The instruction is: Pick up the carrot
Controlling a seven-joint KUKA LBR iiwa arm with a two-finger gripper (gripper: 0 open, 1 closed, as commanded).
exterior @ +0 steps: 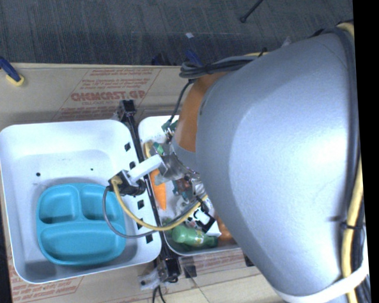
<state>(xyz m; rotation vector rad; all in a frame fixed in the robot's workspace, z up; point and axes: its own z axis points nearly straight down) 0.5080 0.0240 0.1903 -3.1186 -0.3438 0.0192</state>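
The big grey arm (280, 174) with its orange band reaches over the right white bin (151, 127) and hides most of it; its two-finger gripper (173, 174) sits low inside, whether open or closed I cannot tell. The slim orange carrot (159, 191) lies along that bin's left wall, just beside the gripper, above a green vegetable-shaped toy (193, 236). A light-blue three-compartment plastic tray (78, 221) rests in the left white bin (23, 151).
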